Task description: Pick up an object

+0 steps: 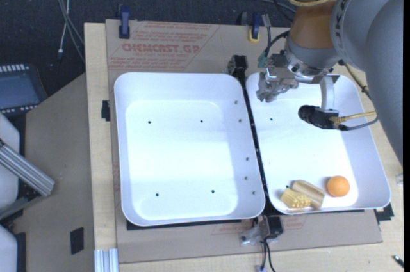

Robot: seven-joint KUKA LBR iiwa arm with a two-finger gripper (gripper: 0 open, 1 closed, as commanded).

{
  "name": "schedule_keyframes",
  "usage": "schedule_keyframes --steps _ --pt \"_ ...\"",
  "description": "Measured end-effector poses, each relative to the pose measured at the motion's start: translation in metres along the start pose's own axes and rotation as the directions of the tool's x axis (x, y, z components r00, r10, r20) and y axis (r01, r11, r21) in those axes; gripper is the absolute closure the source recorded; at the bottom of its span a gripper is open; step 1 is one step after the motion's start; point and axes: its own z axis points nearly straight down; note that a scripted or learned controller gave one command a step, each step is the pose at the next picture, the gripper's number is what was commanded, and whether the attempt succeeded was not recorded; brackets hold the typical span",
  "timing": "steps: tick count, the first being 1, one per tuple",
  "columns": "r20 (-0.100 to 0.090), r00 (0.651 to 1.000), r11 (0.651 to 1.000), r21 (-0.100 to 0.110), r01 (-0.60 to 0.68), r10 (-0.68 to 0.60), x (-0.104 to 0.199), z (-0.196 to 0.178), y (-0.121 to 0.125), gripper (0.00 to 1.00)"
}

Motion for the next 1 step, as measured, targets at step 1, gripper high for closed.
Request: schedule_keyframes --steps 1 --pt "-0.003 1.0 1.0 0.002 0.005 -0.005 0.0529 -0.0012 -0.0734 0.0"
